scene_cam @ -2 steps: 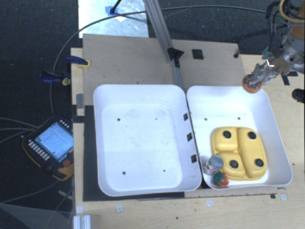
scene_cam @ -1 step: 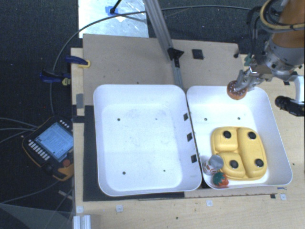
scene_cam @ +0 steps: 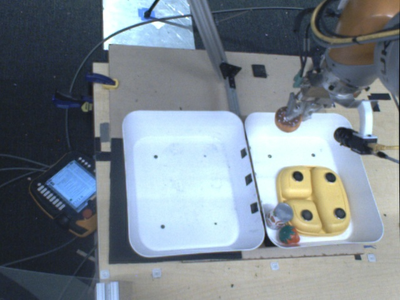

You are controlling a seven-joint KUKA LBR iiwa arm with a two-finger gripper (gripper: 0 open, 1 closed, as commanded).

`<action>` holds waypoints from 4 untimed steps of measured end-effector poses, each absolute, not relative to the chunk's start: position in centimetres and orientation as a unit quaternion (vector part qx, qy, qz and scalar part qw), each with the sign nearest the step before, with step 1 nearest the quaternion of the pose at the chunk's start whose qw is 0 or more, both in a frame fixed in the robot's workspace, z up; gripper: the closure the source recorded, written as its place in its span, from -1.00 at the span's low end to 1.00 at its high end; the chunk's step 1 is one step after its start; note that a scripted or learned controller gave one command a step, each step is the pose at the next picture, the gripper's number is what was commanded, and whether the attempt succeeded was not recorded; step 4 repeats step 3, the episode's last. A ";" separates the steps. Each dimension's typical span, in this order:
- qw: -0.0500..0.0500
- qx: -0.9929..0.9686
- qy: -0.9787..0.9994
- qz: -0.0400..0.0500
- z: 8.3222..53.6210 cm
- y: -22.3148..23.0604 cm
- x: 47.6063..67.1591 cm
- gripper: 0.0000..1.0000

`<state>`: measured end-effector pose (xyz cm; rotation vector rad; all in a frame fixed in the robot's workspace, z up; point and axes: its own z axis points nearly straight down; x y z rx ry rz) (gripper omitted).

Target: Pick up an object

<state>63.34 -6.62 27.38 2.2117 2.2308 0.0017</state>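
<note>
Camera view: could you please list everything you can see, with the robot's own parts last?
left bin: 1, white, bench's left half
right bin: 1, white, beside it
yellow block: 1, yellow with dark holes, right bin's near half
small round object: 1, brownish, right bin's far rim, at the tool
small items: 2, grey and red-green, right bin's near corner
pendant: 1, black-orange, floor at left
arm: 1, grey-orange, upper right
tool: 1, grey, over the far rim
</note>
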 end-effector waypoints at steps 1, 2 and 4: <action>0.000 0.704 0.710 0.001 26.5 -1.9 63.1 1.00; 0.000 0.704 0.710 0.001 26.6 3.4 61.6 1.00; 0.000 0.704 0.710 0.000 24.7 8.8 60.7 1.00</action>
